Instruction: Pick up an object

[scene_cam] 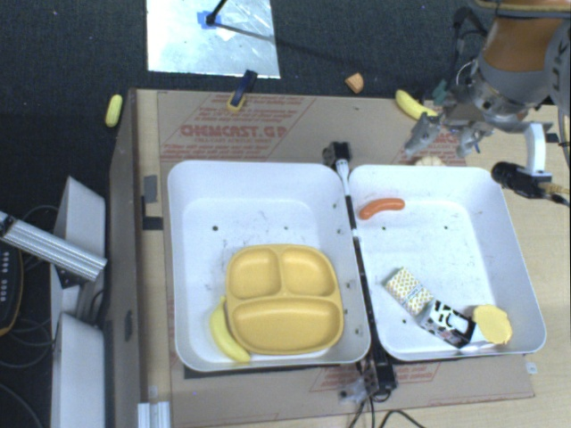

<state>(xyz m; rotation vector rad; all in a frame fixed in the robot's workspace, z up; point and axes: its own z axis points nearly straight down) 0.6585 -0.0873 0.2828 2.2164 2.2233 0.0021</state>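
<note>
Right bin (500,239) rim: gripper (443,141) open, empty.

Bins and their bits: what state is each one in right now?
Yellow divided tray: lying flat in the left bin.
Banana: tucked beside the tray's edge.
Orange sausage: lying loose in the right bin.
Patterned packet: lying flat.
Gripper: raised above the right bin's far rim, holding nothing.

The right bin's (517,239) middle lies open (sausage (382,207) near the far wall); items, seemingly three, crowd its near edge.
</note>
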